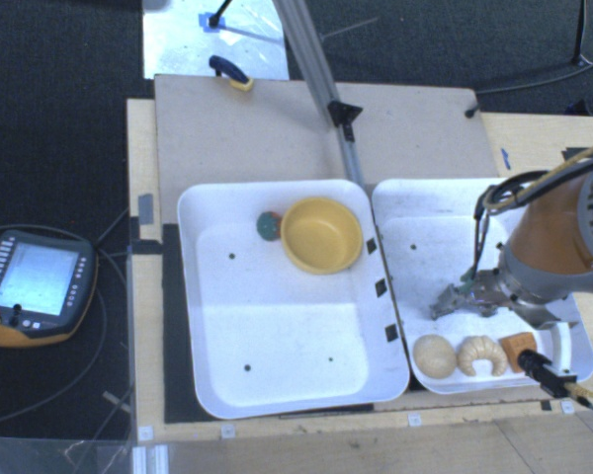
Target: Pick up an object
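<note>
Just below the claw [453, 302], apparently untouched, lies a croissant [482, 355].

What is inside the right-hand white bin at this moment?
Along the near edge of the right white bin lie a pale round bun, a croissant-shaped pastry and an orange-brown piece. The gripper hangs above them. The arm covers the bin's right part.

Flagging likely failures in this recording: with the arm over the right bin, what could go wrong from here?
1. The pale round bread roll, tan croissant-shaped pastry and orange-brown block lie packed together along the right white bin's near wall, so a grasp may nudge a neighbour or hit the wall.
2. The end effector sits above them on bare floor; closing here would likely catch nothing.
</note>
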Controlling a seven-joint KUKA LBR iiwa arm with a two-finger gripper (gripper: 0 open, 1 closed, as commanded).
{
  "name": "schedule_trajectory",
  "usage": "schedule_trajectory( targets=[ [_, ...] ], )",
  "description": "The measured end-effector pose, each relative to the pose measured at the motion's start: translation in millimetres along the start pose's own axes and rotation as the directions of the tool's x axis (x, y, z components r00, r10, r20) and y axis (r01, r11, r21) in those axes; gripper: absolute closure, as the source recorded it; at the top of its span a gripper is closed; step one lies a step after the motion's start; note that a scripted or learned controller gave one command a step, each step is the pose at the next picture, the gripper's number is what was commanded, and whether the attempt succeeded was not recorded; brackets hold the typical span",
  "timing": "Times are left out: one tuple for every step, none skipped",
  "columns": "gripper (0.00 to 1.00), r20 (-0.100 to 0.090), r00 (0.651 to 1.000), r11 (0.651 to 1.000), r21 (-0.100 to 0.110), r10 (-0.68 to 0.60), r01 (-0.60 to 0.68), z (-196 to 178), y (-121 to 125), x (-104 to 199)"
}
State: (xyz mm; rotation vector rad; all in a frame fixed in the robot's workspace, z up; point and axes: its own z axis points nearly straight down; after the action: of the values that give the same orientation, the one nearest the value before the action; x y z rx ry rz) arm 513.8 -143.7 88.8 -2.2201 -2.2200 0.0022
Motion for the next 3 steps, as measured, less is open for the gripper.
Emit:
schedule_trajectory(
  targets=[
    [1.00,0.001,1.000,1.000,-0.004,0.000,0.000,-11.9,1.2,-0.3],
    [1.00,0.001,1.000,1.000,-0.006,0.000,0.000,-58.5,-0.9,-8.7],
    [1.00,0.001,1.000,1.000,-0.008,-0.001,0.001,-115.2,5.8,-0.9]
  ],
)
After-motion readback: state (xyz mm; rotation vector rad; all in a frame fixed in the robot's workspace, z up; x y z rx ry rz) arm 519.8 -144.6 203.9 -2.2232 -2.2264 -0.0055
